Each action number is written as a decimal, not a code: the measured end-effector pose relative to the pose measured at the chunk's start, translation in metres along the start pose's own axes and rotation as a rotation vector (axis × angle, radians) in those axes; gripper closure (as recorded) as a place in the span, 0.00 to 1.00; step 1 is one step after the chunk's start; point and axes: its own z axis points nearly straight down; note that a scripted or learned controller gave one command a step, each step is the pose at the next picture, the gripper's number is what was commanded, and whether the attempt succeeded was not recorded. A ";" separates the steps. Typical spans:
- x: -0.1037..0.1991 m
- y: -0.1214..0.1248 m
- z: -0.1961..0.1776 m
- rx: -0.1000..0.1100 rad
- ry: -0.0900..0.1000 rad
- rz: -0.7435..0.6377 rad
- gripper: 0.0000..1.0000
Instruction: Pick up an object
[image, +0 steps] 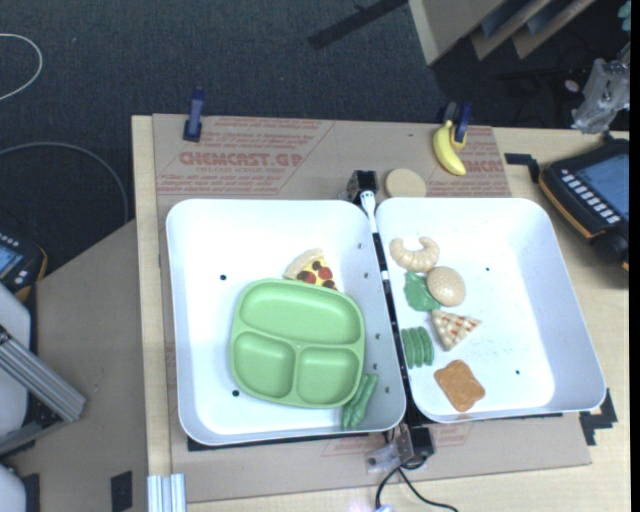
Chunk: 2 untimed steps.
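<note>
Bright, even overhead light — the white bins (200, 300) glare slightly, shadows stay faint — focus soft throughout.

You are looking at toy food lying in two bins. In the left bin, a green divided plate (297, 343) is sitting flat, with a pizza slice (312, 269) touching its far rim and a green pod (359, 401) leaning at its near right corner. In the right bin, a croissant (414, 252), a beige roll (446, 285), a green leafy piece (419, 293), a pizza wedge (453, 326), a ridged green piece (417, 346) and a brown toast (459, 385) are lying in a loose column along the left side.
</note>
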 end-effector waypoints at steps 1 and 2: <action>0.004 -0.050 0.159 0.027 0.006 0.004 1.00; 0.067 -0.065 0.263 0.022 0.006 -0.005 1.00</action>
